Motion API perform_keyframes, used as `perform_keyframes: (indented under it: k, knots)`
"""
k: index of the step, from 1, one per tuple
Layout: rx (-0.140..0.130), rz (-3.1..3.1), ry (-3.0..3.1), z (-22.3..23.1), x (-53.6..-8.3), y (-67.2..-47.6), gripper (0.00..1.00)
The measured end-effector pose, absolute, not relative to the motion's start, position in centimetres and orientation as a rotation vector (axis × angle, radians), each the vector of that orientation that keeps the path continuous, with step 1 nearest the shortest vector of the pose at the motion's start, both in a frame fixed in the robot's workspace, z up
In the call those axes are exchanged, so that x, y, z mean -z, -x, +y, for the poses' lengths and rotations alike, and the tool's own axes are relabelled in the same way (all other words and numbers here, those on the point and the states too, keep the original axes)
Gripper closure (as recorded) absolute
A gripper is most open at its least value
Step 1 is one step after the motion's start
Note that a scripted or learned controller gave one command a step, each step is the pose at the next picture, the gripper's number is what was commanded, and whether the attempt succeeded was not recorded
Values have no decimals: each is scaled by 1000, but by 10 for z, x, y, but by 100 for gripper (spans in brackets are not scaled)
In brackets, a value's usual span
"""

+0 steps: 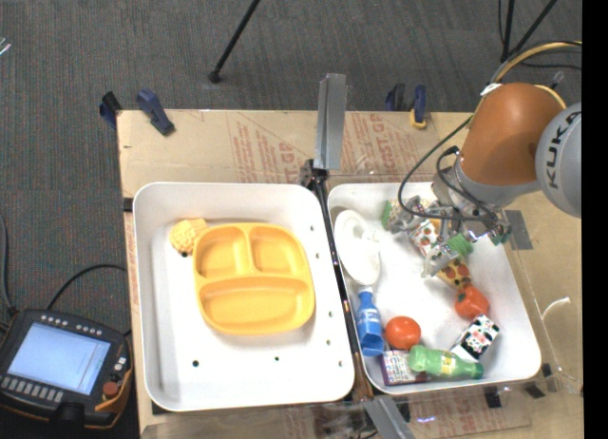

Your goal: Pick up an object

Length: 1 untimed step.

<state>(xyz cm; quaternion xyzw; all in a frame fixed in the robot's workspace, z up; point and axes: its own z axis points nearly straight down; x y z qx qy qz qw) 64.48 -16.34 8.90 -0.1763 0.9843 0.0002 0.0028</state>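
My gripper (445, 253) hangs low over the upper middle of the right bin (521, 299), below the orange wrist band. Right under and beside it lie a small patterned packet (427, 235), a green piece (393, 211) and an orange-and-red toy (467, 296). Whether anything sits in its grasp is hidden by the wrist and cables. Along the bin's front lie a blue bottle (369, 323), a red-orange ball (403, 332), a green bottle (445, 363) and a black-and-white box (478, 335). A white bowl (356, 243) rests by the left wall.
The left bin (157, 333) holds a yellow divided tray (254, 276) and a small yellow corn-like toy (186, 234) at its upper left. A metal post (331, 128) stands behind the divider between the bins. Blue clamps (152, 110) grip the bench's far edge.
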Motion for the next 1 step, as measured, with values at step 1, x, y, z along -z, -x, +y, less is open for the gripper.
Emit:
perform_keyframes:
  k: [1]
  knots:
    - [-3, 3125, 309, -143, -88, -597, 0]
